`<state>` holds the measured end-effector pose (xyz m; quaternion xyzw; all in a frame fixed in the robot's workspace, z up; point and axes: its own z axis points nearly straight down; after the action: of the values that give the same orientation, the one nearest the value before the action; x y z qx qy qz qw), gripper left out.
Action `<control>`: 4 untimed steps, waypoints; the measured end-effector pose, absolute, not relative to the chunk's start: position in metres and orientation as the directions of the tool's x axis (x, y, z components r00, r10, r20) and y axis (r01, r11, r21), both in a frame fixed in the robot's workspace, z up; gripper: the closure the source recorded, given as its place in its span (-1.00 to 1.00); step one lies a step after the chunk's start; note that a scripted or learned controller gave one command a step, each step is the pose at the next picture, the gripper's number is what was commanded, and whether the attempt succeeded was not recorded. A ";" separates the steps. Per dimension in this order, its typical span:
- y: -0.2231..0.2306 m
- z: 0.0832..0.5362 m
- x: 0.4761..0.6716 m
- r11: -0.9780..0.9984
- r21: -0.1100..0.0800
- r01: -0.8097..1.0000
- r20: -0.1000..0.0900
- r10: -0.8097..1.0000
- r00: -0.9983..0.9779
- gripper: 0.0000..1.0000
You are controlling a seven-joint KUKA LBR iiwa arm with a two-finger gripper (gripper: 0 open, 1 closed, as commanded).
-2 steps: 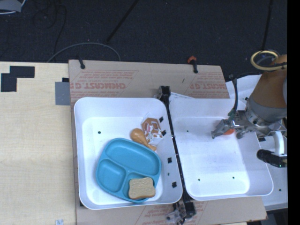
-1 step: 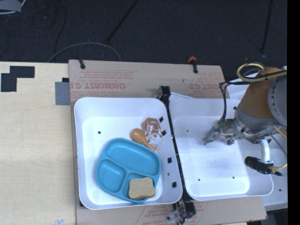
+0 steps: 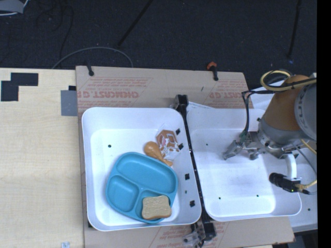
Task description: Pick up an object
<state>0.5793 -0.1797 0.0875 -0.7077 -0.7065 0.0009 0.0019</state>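
The left bin, glossy white plastic, holds a blue three-part tray. A square toast lies in the tray's near corner; a tan drumstick touches its far edge. Right of the tray, the metal claw hangs spread, grasping nothing.

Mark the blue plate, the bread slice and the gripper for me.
blue plate (image 3: 135, 182): camera view, large upper compartment.
bread slice (image 3: 156, 207): camera view, middle of its top face.
gripper (image 3: 231, 151): camera view, at the fingertips.

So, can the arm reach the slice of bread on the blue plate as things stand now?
Probably yes. The bread lies uncovered on the blue plate in the left bin, nothing over it. The end effector is over the right bin and must cross the divider.
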 end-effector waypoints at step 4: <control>-0.179 0.206 0.581 0.003 0.000 1.000 0.000 1.000 -0.003 1.00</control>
<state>0.5810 -0.1795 0.2056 -0.7061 -0.7081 0.0000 0.0002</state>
